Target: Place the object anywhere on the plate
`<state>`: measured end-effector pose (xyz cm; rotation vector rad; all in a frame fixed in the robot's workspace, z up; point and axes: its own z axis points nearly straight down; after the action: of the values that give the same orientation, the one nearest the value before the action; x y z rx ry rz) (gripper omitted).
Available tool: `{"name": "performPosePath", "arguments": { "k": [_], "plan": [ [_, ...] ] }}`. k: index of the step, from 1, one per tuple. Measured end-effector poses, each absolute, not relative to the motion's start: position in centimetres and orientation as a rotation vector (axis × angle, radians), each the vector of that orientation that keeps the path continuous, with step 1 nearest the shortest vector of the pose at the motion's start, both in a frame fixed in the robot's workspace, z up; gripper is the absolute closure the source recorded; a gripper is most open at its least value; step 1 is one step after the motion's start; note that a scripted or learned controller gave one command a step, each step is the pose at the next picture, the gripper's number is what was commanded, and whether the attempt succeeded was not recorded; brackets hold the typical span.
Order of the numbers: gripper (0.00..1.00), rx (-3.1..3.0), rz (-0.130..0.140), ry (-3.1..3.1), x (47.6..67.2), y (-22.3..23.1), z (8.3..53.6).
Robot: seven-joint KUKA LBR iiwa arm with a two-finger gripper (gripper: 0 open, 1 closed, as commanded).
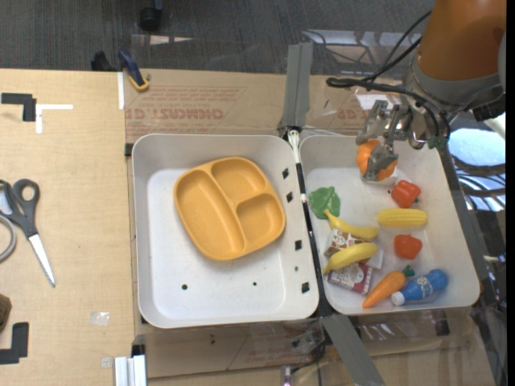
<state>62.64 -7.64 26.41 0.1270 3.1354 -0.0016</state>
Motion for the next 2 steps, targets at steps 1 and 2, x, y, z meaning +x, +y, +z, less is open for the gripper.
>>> {"name": "performPosePath", "arguments": {
  "k": [1,2],
  "plan": [
    [1.0,0.161,0.001,3.136,62.6,-0.4,19.3],
    [1.0,-0.176,0.001,3.136,57.3,8.2,19.2]
  ]
}}
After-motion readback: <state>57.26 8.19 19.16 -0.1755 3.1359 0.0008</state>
